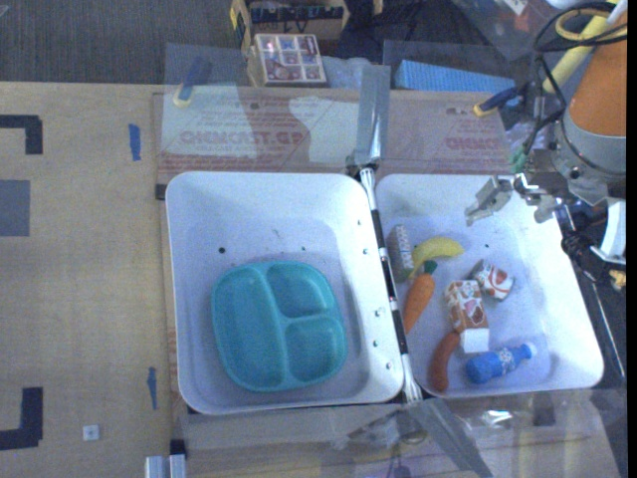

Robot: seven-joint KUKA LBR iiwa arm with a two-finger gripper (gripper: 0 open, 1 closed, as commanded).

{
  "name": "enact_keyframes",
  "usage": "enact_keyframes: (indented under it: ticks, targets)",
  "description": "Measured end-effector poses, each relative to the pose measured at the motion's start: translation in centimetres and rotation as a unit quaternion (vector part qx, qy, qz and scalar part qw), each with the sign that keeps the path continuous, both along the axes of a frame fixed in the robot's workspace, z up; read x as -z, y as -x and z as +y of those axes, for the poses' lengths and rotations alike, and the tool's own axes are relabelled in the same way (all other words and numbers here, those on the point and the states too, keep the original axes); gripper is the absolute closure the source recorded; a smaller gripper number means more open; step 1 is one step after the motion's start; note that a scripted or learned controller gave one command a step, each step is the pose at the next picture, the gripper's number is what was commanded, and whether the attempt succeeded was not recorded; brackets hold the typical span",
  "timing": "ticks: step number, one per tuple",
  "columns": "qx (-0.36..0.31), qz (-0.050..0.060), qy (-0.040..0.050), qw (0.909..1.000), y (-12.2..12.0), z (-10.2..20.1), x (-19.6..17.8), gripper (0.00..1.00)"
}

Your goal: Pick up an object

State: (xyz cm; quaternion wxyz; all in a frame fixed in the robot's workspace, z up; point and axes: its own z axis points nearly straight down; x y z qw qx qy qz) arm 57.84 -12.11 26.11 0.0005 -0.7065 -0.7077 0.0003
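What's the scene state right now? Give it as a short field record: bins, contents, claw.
left bin: holds a teal divided plate
right bin: banana, carrot, blue bottle, sausage, small printed packets
claw: above the right bin's far side, nothing seen between its fingers
arm: enters from the right of the view
task status: no object picked up yet

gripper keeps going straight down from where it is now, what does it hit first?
Probably bare floor of the right bin, upper area. The gripper hangs over its back part; the banana and small carton sit lower-left of it. Depth from this slanted view is uncertain.
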Motion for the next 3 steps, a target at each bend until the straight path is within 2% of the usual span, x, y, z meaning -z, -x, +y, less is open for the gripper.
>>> enact_keyframes:
  ticks: [1,2,3]
  targets:
    - [-0.022,-0.001,0.0003,0.9998,0.0,-4.8,11.9,0.0]
    - [-0.08,-0.003,-0.0006,0.9968,3.1,-8.5,16.9,0.0]
    - [-0.077,-0.004,0.0012,0.997,3.1,-8.7,15.8,1.0]
